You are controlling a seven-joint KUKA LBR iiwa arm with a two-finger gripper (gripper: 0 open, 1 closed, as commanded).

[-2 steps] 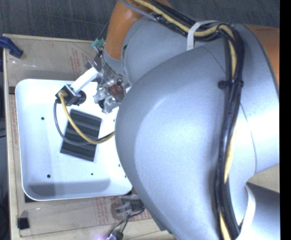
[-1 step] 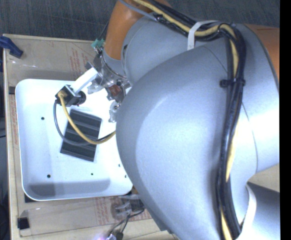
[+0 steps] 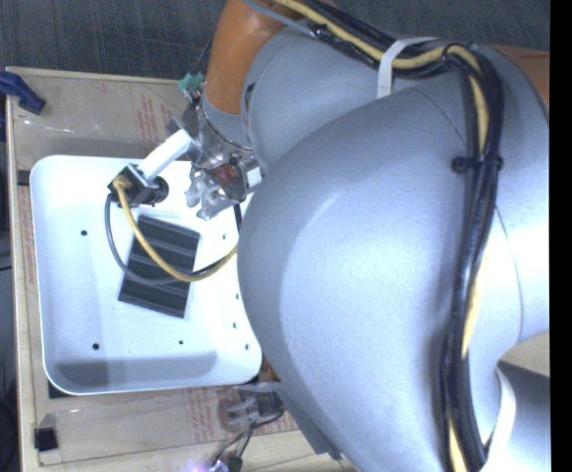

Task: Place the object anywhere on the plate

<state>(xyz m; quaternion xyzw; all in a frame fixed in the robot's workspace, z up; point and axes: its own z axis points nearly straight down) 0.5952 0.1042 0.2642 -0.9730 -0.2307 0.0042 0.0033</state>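
Tool state cannot be told; it is seen just above the dark ribbed rectangular object, which lies flat in the shallow white bin.

**Bright, even light with a washed-out bin and soft detail**

The scene is evenly and brightly lit, apparently from above. The shallow white plastic bin is nearly overexposed, its floor washed to flat white, with a soft grey shadow along its lower wall. The large grey rounded arm casing carries broad, gentle highlights and looks slightly soft, being close to the lens. Fine detail is grainy and mildly blurred throughout, and the dark floor around the bench stays dim.
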